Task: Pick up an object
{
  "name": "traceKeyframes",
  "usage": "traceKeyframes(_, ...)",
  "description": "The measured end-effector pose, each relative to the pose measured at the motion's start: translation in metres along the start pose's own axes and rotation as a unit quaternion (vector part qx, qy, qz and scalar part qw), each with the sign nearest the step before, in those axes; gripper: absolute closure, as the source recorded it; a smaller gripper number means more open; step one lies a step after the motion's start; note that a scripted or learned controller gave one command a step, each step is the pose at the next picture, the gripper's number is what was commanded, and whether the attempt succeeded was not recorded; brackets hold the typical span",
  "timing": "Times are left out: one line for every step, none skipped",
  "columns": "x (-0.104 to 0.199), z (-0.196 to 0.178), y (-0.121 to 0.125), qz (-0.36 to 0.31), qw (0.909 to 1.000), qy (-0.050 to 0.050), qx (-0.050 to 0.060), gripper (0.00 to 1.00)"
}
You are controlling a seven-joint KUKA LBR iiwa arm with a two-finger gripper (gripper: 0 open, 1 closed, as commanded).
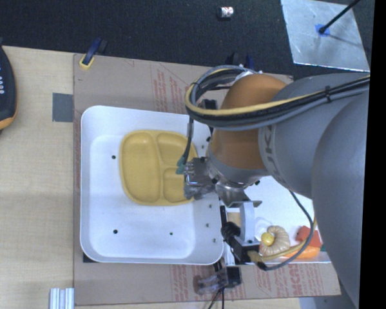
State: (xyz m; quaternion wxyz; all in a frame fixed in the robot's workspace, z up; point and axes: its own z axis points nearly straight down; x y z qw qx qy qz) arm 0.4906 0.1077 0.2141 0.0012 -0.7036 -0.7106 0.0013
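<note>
Grey arm (310, 137) overhangs left bin (95, 178) holding yellow tray (147, 167).

No legible text; red cardboard (171, 85) print unreadable.

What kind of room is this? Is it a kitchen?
Probably not a kitchen, more likely a robot lab. A big grey robot arm with an orange band reaches over shallow white plastic bins on a wooden bench, and the yellow divided tray looks like a practice item.
</note>
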Motion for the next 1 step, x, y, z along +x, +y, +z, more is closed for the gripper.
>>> traceKeyframes(-0.0897, -0.0312, 0.0123, 0.007, 1.0000, -0.001, -0.002, 1.00)
